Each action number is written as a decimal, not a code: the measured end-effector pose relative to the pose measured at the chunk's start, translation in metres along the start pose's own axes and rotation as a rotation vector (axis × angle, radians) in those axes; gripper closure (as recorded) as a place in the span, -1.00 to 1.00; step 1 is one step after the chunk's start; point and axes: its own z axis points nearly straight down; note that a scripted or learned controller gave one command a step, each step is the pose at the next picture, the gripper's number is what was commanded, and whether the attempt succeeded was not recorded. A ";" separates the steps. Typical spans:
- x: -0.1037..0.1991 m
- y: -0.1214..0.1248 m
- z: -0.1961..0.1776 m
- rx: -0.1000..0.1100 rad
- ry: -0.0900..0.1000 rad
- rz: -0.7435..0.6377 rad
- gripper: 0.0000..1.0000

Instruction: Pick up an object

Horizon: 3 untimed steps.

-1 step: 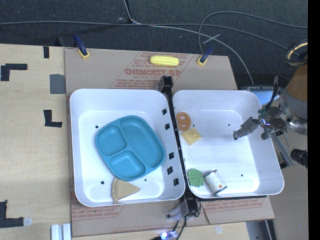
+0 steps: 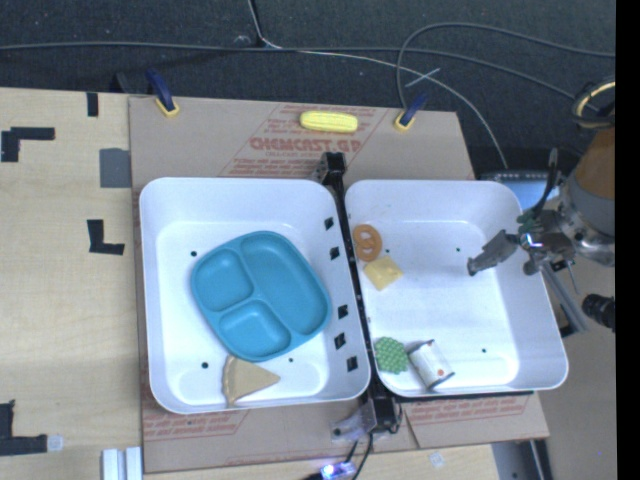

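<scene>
Objects for picking are found in the right bin: a pretzel and a yellow wedge near the divider, a green piece and a small can toward the front. The tool is seen over the right side, well apart from them; its state cannot be told.

Right bin holds pretzel, yellow wedge, green disc, white can (on its side).
</scene>
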 end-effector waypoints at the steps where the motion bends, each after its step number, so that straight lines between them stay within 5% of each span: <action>1: 0.007 -0.004 0.046 0.004 0.001 0.000 -1.00; 3: 0.016 -0.009 0.143 -0.001 -0.002 0.000 -1.00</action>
